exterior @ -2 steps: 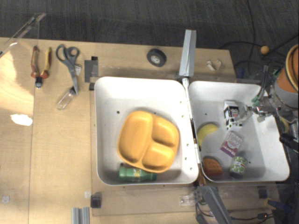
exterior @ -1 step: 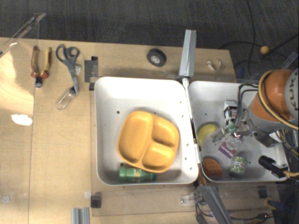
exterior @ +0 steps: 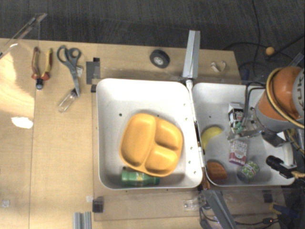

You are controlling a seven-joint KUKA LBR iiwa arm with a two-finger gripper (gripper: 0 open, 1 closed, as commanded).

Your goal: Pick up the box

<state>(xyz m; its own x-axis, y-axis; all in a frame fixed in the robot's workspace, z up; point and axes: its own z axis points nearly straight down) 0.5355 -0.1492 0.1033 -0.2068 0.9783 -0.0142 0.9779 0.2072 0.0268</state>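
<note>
Wooden bench [exterior: 57, 142] carries two white bins side by side, with scissors [exterior: 71, 63] and pliers [exterior: 40, 66] lying off at the bench's ten o'clock corner. Left bin [exterior: 107, 128] holds a yellow tray [exterior: 151, 144] and a green bottle [exterior: 139, 178] at its six o'clock edge.

Right bin [exterior: 214, 99] holds the box [exterior: 238, 151], a small pink-and-white carton lying flat near the bin's centre. Its long axis runs roughly twelve to six o'clock. A yellow ball [exterior: 212, 133] sits at the box's nine o'clock, a brown item [exterior: 217, 170] at its seven o'clock, and a green-patterned item [exterior: 249, 169] just beside its five o'clock corner.

Gripper [exterior: 242, 126] hangs from the arm [exterior: 286, 99], which enters from three o'clock. The box lies at the gripper's six o'clock, very near, its top end close under the tip. Whether they touch cannot be resolved, nor can the gripper's state.

Judgement: the coming move turns on a short shift toward six o'clock to centre over the box, closing across its narrow width.
</note>
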